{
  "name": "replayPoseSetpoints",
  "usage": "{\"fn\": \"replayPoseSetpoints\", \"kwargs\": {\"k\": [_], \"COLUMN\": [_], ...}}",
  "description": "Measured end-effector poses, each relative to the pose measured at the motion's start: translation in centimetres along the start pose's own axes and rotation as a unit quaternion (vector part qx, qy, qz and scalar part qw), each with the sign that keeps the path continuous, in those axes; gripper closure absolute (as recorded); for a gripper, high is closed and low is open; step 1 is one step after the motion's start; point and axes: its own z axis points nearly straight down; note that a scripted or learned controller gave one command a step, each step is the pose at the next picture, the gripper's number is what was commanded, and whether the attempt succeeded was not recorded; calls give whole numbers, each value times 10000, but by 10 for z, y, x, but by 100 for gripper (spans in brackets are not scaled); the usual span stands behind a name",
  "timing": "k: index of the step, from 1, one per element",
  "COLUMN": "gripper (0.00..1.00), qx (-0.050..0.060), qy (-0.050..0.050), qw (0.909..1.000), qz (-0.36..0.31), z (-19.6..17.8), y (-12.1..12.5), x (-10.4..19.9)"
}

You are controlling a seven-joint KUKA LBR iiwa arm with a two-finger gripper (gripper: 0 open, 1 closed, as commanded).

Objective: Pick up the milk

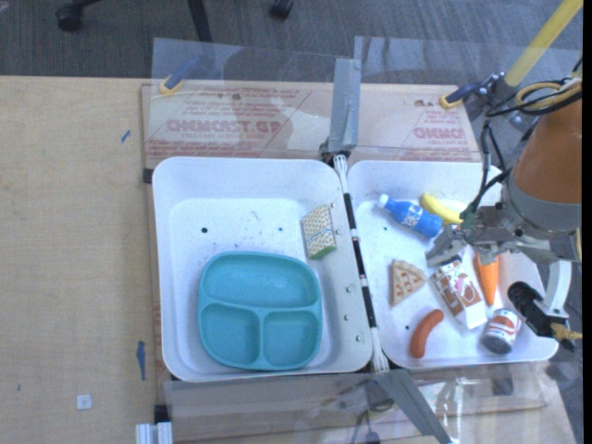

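Hovers as gripper (460,246) just over the milk (460,293) in the right bin (388,340), probably lining up; jaw opening impossible to tell, nothing visibly held.

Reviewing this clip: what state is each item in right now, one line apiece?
milk carton: lying flat in the right bin, under the gripper
blue bottle: on its side
can: tipped over
teal divided plate: flat in the left bin
small box: leaning against the left bin's wall
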Motion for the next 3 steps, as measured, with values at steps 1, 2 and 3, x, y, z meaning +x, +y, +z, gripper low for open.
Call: {"fn": "replayPoseSetpoints", "kwargs": {"k": [1, 2, 3], "gripper": [0, 0, 0], "qx": [5, -22, -18], "qy": [-4, -16, -19], "qw": [10000, 9997, 9998], "qz": [-25, -230, -218], "z": [22, 21, 16], "y": [14, 103, 117], "x": [82, 174, 260]}}
